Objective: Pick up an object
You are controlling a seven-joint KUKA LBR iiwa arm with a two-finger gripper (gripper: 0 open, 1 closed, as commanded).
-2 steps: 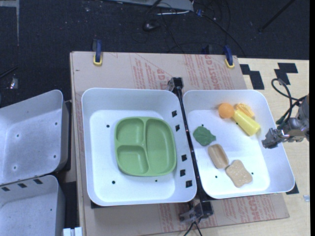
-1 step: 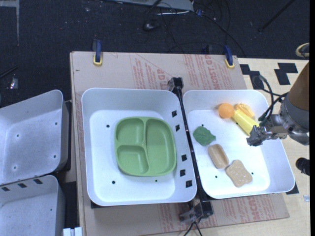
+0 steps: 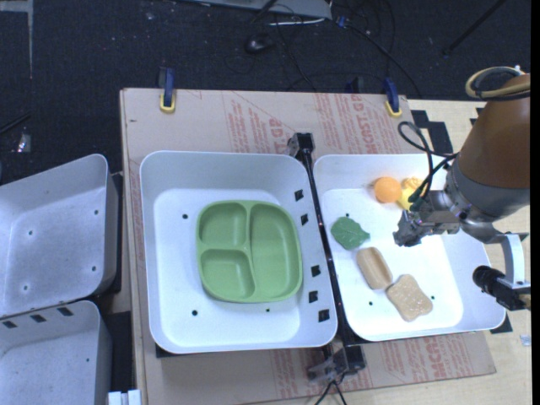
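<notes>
Hovering over the right bin (image 3: 472,310), the gripper (image 3: 408,231) hung with its fingers narrowly parted around nothing. A tan bread roll (image 3: 374,267) lay just below and left of them, untouched, its long axis running diagonally from upper left to lower right. Near it lay a green piece (image 3: 349,232), an orange ball (image 3: 387,190) and a beige slice (image 3: 409,297).

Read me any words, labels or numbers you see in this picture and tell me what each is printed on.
Red printed lettering runs in strips across the cardboard sheet under the bins; it is reversed or slanted and too blurred to read with confidence.
More red lettering along the sheet's bottom right edge: also unreadable.
Green plate, white bins, food items: no text visible.
</notes>
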